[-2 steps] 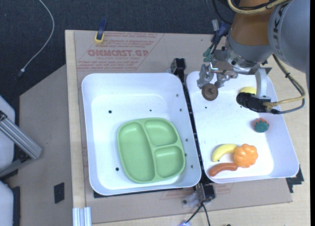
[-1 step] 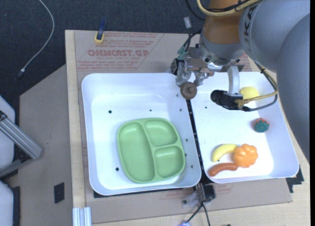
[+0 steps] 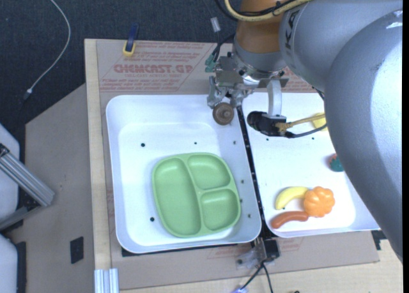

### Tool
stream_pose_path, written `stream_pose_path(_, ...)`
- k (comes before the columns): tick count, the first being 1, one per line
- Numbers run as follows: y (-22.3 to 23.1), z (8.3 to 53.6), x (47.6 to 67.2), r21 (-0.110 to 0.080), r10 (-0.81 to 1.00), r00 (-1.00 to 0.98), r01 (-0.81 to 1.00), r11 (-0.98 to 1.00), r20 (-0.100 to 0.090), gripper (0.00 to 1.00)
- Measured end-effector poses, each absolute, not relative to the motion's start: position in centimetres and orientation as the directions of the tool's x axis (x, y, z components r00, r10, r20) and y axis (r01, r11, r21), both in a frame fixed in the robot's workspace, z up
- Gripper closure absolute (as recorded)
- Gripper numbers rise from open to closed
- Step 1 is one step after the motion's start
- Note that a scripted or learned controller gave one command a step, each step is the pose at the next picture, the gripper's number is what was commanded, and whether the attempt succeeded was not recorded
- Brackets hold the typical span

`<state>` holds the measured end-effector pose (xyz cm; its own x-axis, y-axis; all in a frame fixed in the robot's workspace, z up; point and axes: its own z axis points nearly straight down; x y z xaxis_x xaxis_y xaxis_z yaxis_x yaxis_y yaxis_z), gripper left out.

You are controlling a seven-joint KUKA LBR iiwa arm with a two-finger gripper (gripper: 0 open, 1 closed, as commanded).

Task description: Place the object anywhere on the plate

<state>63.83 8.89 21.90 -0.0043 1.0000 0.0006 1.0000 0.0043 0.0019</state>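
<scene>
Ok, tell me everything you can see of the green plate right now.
The green plate is pale green and looks like matte plastic, a rounded rectangle with a raised rim. Ridges split it into three compartments: one long section down its left side and two smaller ones stacked on the right. Nothing lies in any of them. It sits flat on the floor of the left bin, toward the near right corner, turned slightly. The gripper is up by the bin's far edge, well apart from it.

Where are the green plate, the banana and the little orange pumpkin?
Plate [image 3: 195, 195], camera view, ridge where its compartments meet.
Banana [image 3: 289, 196], camera view, middle of its curve.
Pumpkin [image 3: 319, 201], camera view, centre of its body.
</scene>
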Motion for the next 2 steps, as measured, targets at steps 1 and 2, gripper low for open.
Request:
stream_pose_path(1,11.10,23.38,65.67,0.004,1.000,-0.003,1.000,0.003,0.001,1.00)
stream_pose_path(2,10.95,23.32,65.59,0.002,1.000,-0.001,1.000,0.001,-0.001,0.00)
